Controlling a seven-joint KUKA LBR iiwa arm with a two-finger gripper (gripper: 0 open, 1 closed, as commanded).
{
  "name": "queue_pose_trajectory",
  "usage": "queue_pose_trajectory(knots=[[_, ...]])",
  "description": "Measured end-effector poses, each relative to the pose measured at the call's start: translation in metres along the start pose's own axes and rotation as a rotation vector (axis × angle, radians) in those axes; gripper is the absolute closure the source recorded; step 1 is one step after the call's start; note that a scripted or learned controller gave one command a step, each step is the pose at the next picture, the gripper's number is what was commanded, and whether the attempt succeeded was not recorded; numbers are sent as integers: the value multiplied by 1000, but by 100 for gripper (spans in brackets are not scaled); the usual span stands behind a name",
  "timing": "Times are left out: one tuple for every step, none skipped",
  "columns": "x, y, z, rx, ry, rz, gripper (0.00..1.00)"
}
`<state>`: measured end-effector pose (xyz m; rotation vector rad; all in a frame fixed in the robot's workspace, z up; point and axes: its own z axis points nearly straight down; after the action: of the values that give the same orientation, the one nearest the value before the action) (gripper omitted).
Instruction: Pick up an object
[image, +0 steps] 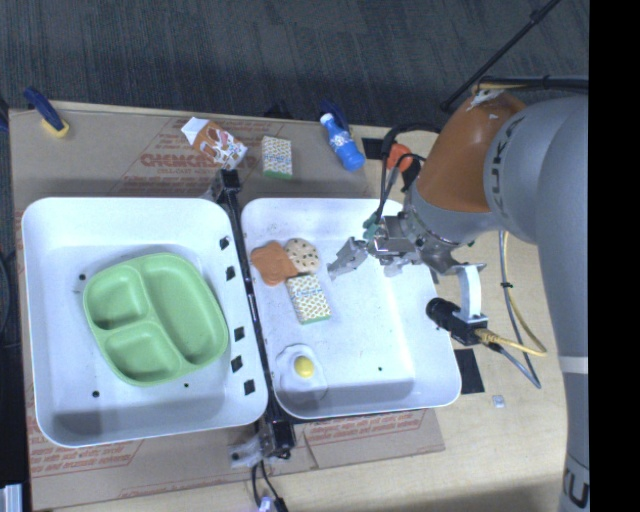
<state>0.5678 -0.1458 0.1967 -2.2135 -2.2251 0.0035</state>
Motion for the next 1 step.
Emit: queue_pose_trajectory(knots=[[-12,-55,106,1,1,-1,0]])
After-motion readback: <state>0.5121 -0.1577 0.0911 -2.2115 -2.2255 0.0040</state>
